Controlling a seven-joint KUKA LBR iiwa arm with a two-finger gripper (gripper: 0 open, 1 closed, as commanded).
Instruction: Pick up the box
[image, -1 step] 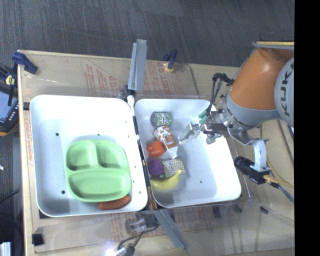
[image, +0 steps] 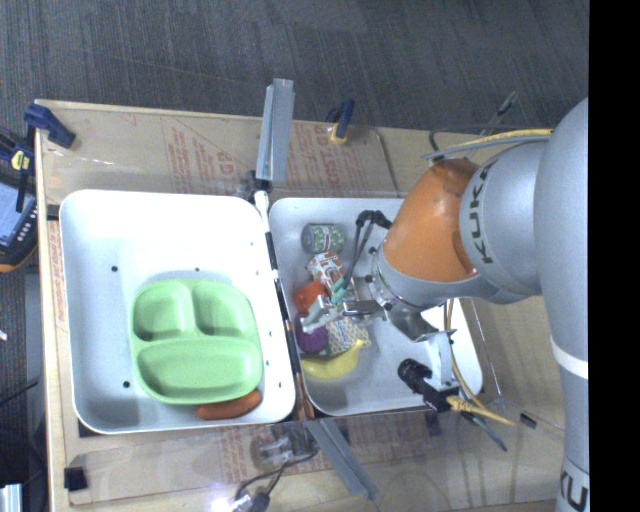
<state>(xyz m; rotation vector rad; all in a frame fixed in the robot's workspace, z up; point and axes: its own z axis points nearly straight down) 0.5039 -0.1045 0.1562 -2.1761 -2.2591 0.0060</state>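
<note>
Box, printed carton, lies near the right bin's left wall among clutter; the gripper hovers beside it, opening indiscernible. Descend centred on the carton, avoiding the banana.

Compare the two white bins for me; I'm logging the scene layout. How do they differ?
The left bin holds a green divided tray and a reddish sausage-like item; the right bin holds a jumble of small items. The arm reaches over the right bin, not the left. Both are shallow and white.
</note>
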